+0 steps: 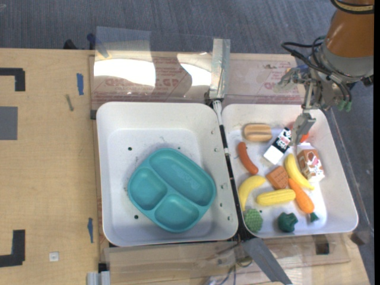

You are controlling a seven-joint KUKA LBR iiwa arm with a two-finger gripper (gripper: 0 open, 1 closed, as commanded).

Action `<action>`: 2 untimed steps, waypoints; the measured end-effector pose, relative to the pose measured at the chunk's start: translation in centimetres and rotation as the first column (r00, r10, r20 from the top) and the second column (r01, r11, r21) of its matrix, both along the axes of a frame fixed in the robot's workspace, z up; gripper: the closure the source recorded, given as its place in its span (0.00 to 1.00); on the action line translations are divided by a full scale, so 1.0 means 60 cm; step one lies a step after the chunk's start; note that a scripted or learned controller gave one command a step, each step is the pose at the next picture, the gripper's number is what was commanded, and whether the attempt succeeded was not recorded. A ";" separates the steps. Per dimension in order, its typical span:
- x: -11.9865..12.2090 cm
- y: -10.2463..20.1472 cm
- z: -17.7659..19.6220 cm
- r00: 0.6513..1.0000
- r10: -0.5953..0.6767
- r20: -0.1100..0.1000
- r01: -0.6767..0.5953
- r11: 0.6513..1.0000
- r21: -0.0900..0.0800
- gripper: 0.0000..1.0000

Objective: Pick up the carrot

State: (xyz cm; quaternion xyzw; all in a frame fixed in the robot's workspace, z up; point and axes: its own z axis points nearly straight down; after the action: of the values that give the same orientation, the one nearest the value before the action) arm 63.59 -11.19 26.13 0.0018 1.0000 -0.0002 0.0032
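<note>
We see the gripper (305, 125) hanging over the right bin (344, 218), well short of the carrot (303, 199); we cannot tell its state.

Two shallow white bins sit side by side on the surface: the left bin (113, 159) and the right bin (338, 183). One teal divided plate (171, 189), with three compartments, lies in the left bin. The right bin holds one hot dog bun (257, 132), one sausage (247, 158), two bananas, one (249, 189) at the left and one (294, 171) further right, one corn cob (275, 198), one carrot (304, 199), two green broccoli pieces (254, 219) (287, 221), one brown cracker (276, 176), one small black-and-white carton (279, 146) and one wrapped pastry (310, 164).
</note>
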 end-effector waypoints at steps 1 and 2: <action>-0.121 0.023 -0.131 0.998 -0.069 -0.010 0.069 0.998 0.002 0.00; -0.172 -0.012 -0.292 0.999 -0.048 -0.001 0.048 0.999 0.000 0.00</action>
State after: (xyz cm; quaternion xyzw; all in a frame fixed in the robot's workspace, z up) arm 53.24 -11.90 8.58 0.0258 0.9997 -0.0001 0.0028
